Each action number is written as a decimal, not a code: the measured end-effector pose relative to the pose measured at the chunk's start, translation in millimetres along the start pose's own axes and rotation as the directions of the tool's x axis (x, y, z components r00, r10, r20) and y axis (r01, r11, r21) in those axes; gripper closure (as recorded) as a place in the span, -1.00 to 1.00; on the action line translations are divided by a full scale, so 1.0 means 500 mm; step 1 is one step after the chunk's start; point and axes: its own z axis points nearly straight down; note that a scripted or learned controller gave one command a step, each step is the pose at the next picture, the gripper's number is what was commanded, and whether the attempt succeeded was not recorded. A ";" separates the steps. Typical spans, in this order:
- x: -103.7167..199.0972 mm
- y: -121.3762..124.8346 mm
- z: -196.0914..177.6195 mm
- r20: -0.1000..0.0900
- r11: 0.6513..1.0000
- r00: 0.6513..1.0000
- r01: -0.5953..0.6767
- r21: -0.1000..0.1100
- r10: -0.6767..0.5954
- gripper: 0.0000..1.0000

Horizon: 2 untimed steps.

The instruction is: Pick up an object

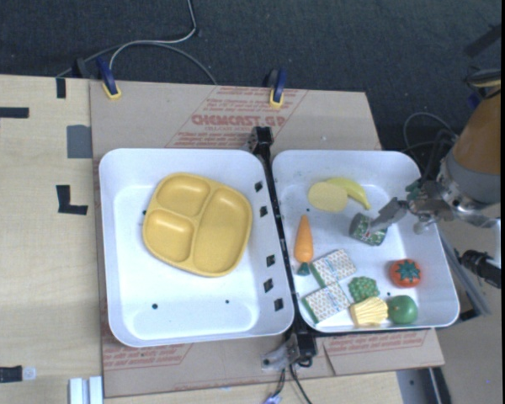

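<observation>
The right bin (421,171) holds several toy foods. There is a banana (352,190) beside a pale yellow round piece (325,196), an orange carrot (304,240) and a small green-grey block (368,229). A red tomato (406,273), two checkered packets (333,267) (323,300), a green broccoli (363,288), a yellow corn piece (369,311) and a green ball (402,309) lie nearer the front. My gripper (409,215) hangs over the bin's right side, open, one finger (392,211) reaching toward the green-grey block. Nothing sits between its fingers.
The left bin (118,251) holds a yellow divided plate (198,223). A black divider with clips (271,225) runs between the bins. Two clamps (277,88) hold the cardboard at the back. The arm's orange band (480,137) stands at the right edge.
</observation>
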 end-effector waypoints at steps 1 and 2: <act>0.013 0.207 0.083 0.000 1.000 1.000 0.001 0.000 -0.001 -1.00; 0.141 0.281 0.197 0.005 1.000 1.000 0.002 -0.014 -0.002 -1.00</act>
